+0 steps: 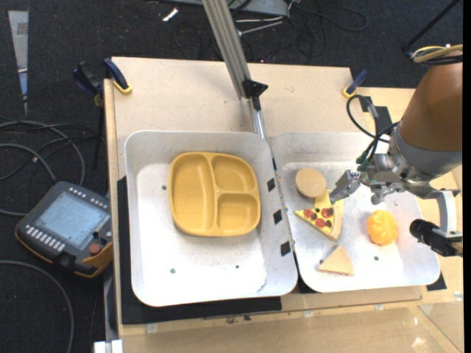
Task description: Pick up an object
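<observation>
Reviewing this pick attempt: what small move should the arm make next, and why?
Probably lower the gripper a little toward the pizza slice. The gripper hangs at the slice's upper right edge in the right bin, beside the round tan piece, with nothing between its fingers, so the slice looks the nearest target.

Pale wooden table, bearing two shallow white plastic bins side by side: left bin, right bin.
</observation>
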Robot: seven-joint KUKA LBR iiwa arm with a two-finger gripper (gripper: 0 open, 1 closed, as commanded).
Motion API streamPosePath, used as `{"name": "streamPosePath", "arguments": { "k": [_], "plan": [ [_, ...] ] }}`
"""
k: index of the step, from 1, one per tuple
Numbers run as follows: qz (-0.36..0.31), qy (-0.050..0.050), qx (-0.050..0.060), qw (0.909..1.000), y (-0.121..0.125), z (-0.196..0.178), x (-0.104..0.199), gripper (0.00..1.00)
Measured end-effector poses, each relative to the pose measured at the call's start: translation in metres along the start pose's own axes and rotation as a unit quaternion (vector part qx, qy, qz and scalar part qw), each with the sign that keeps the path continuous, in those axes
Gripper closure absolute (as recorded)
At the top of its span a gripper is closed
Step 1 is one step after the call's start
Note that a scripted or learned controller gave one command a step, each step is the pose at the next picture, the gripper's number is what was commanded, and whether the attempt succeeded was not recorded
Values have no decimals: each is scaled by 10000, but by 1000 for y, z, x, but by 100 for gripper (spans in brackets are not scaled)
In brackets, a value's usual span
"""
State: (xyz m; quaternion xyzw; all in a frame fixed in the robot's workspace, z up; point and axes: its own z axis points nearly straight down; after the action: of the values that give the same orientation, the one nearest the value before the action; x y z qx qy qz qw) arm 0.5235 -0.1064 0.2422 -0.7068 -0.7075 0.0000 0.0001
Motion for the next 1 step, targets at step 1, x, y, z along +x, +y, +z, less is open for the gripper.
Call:
{"name": "streamPosePath", "arguments": {
  "k": [1],
  "plan": [
    [3,0,-1,10000,0,0,0,0]
  ]
}}
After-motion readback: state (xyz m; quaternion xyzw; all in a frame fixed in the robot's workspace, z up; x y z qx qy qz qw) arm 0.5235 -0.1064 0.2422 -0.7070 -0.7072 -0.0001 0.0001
